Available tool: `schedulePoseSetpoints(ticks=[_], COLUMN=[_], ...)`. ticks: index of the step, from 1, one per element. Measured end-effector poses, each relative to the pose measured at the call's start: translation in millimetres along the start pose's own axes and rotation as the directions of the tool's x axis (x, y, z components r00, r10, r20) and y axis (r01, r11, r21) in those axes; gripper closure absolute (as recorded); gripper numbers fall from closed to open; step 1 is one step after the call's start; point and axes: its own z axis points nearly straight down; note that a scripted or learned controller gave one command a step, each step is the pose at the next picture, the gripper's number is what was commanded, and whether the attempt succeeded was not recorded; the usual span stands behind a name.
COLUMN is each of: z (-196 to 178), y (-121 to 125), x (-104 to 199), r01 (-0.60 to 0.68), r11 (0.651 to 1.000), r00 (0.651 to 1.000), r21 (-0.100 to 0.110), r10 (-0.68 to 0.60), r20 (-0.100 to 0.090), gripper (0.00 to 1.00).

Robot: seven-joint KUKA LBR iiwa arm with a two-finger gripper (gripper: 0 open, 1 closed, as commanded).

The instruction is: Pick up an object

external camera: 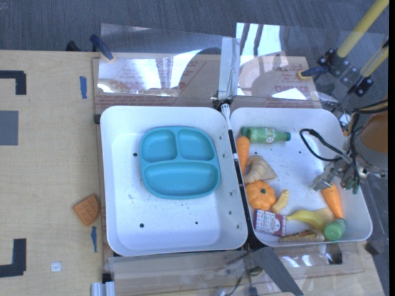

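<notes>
bench [43, 165] wooden, two white bins [123, 227], grey carpet [154, 2] behind.

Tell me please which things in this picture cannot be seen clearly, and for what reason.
- Pincer, camera view: small and blurred, so open or shut is unclear, as is any contact with the carrot beside it.
- Arm: cut off by the right edge.
- Red carton: print too small to read.
- Object under the banana: too small to identify.

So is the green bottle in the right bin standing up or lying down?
Lying down. The green bottle rests on its side along the far wall of the right bin, its cap pointing toward the arm's side, beside the carrot.
</notes>
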Motion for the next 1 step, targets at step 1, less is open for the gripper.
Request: schedulePoseSetpoints(ticks=[1], z=[-107.4], y=[92.0], x=[-15.6], r01=[-0.125], r11=[0.992], r00=[0.992], r21=[0.005], r10=[0.125], r20=[-0.012], gripper=[1.00])
